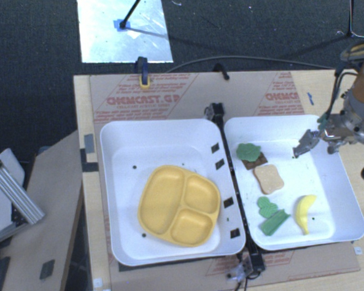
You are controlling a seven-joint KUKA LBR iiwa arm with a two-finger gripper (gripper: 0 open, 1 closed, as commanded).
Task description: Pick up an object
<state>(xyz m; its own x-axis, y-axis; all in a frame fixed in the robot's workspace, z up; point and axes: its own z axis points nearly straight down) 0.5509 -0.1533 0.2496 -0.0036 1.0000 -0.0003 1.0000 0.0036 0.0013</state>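
Two shallow white plastic bins sit side by side on the tabletop, meeting along a black centre divider [229,188].

Left bin [118,152]: holds one yellow plastic compartment tray [179,204], three sections, sitting slightly toward the bin's near right corner.

Right bin [341,187], candidate pick objects, all lying flat on the floor:
- green leafy plastic toy on a brown base [249,152], near the far left corner
- tan plastic bread slice [269,179], just beside it on the near side, along the left wall
- green plastic vegetable piece [271,215], near the near left corner
- yellow plastic banana [305,212], to the right of the green piece, near the near edge

Arm's grey wrist [355,116] comes in over the right bin's far right corner. Gripper [302,147] points left, over bare bin floor in the far half of the bin, apart from every object. Jaws: nothing visible between them; can't tell how far open from this angle, too small and dark.

Clamp with yellow handle [142,73] at the tabletop's far edge.
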